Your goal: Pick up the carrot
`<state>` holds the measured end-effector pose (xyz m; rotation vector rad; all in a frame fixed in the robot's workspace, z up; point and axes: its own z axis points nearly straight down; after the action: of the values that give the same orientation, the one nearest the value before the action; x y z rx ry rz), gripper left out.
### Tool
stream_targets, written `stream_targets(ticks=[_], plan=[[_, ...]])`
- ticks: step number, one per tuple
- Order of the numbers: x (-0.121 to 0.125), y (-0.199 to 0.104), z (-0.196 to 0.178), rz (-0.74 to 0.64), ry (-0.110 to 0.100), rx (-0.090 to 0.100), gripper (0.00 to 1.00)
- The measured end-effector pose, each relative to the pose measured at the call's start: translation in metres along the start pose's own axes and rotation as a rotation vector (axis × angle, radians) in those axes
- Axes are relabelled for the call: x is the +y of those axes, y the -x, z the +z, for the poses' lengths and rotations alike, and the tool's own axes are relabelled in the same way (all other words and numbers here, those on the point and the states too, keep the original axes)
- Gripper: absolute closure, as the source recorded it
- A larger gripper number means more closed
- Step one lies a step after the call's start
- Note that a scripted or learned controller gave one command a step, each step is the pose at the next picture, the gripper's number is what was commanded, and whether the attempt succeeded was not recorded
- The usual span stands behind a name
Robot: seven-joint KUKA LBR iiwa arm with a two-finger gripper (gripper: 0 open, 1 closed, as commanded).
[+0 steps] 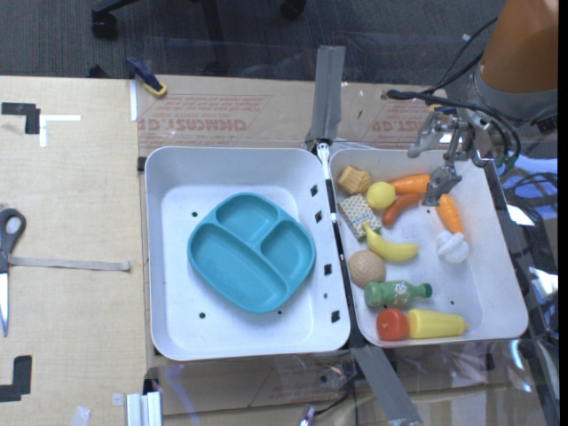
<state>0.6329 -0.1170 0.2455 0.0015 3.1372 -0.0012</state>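
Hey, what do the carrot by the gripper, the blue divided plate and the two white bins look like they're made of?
The carrot looks like molded toy plastic: uniform orange, smooth, with a slight sheen, beside the gripper. The blue plate seems to be matte plastic, evenly teal with rounded molded dividers. The left bin and right bin look like thin, glossy white plastic, though painted metal can't be ruled out.

Tray (252,252) in left bin (169,238); carrot (450,215) in right bin (497,264).

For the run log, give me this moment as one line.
pincer above right bin | carrot lying beside it | not lifted
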Motion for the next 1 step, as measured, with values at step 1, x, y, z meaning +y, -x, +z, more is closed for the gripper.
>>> stream_targets(ticks=[1], plan=[[-0.0488,0.0009,0.1049,0.064,0.000,0.001,0.00]])
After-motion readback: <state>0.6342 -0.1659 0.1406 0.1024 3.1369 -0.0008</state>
